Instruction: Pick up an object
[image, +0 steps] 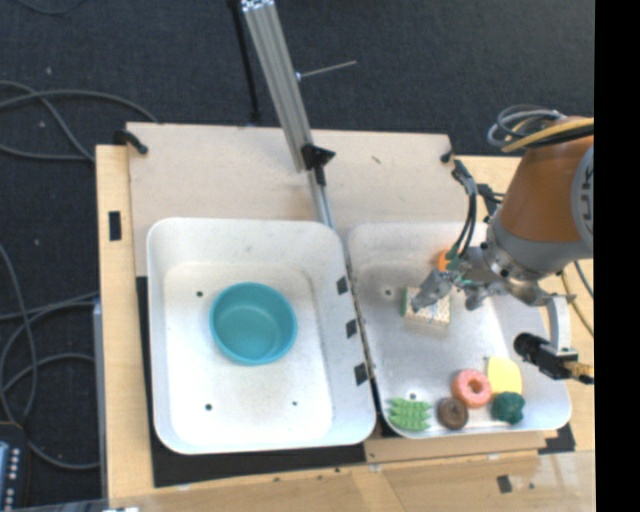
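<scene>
Up above, the camera looked down on two white bins side by side. The left bin (180, 400) had a blue-green bowl (253, 321) sitting in it, a bit left of the middle. The right bin (385, 260) held the small things. The arm (545, 205) came in from the right, grey with an orange band. Its gripper (437, 293) was low over a pale block (430, 312) with a bit of green on its left side, near the middle of the right bin. I could not tell how the gripper stood around the block. Along the front edge lay a green toy (407, 412), a brown ring (453, 413), a pink donut (470, 387), a yellow piece (504, 376) and a dark green lump (508, 407), close together.
</scene>
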